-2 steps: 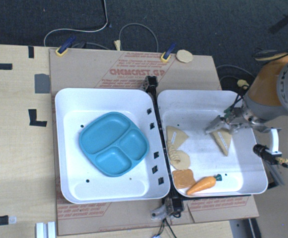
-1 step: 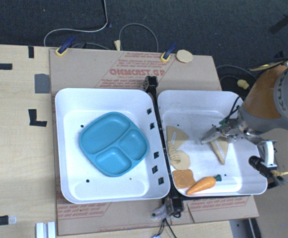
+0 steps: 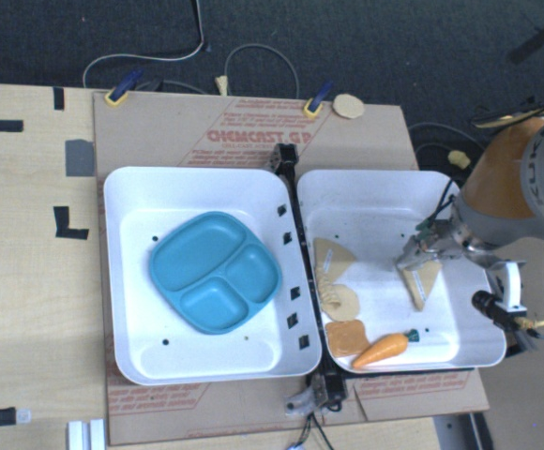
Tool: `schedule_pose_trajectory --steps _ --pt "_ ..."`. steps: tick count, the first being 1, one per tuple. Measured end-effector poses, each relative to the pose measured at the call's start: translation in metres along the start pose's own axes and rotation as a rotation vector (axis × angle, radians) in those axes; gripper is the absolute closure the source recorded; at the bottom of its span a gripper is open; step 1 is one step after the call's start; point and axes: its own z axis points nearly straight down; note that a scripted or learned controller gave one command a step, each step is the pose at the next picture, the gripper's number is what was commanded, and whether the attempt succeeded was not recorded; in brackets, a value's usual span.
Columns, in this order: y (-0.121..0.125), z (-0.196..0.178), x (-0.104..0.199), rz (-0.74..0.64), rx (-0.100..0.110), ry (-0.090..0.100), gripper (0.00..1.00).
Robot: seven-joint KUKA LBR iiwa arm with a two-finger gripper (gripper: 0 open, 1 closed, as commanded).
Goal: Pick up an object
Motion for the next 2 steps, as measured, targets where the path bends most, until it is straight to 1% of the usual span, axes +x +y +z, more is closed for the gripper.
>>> schedule_pose_trajectory --steps 1,2 --pt "0.0192 -0.0127 -0.0196 0.0 0.022 0.006 1.0" --pt "0.0181 -0.0117 -0.0188 0.0 0.025 0.008 0.0"
